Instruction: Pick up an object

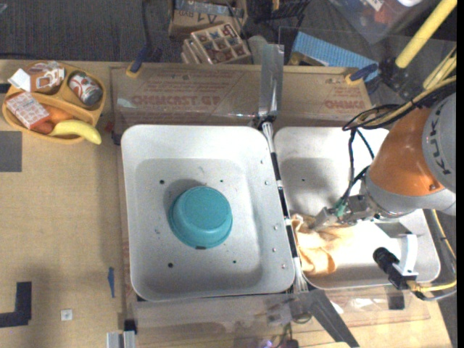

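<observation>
Gripper point(324, 219) touching yellow cloth point(317, 251)

A wooden bench point(58, 223) is seen far left of the gripper; cardboard point(188, 96) and dark floor point(72, 13) lie beyond it.

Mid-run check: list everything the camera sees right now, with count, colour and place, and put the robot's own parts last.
bowl: 1, teal, upside down in the middle of the left bin
left bin: 1, white, centre of bench
right bin: 1, white, beside the left bin
cloth: 1, yellow-orange, crumpled at the right bin's near left side
tray of play food: 1, orange, with a yellow banana, bench's far left
cardboard: brown, behind both bins
arm: 1, grey with orange band, over the right bin
claw: 1, low, at the cloth
</observation>
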`<state>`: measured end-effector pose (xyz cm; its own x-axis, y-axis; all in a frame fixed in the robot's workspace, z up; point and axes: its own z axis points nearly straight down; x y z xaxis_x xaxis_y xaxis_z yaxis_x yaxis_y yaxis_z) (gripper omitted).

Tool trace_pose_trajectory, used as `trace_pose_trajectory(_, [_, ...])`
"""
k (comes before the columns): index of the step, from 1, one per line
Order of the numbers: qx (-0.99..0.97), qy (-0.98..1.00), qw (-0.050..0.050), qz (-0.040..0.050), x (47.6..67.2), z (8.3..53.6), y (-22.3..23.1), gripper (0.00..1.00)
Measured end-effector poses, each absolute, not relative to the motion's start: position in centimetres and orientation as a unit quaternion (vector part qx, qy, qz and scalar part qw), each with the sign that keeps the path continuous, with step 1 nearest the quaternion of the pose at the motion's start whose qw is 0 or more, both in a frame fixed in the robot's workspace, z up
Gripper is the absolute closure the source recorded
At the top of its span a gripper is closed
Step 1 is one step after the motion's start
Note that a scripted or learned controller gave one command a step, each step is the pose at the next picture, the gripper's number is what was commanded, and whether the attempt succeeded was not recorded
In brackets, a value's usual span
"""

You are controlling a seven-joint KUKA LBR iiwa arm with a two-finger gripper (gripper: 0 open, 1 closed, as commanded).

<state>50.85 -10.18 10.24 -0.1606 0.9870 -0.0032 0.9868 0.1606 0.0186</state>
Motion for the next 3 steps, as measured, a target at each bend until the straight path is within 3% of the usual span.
trace_pose_trajectory(1, [0.650,0.760,0.009,0.0063,50.9,11.2,-10.5,1.00])
trace_pose_trajectory(2, [0.650,0.760,0.009,0.0063,50.9,11.2,-10.5,0.00])
trace_pose_trajectory(3, [0.608,0.794,0.005,0.0031,53.9,9.2,-10.7,0.00])
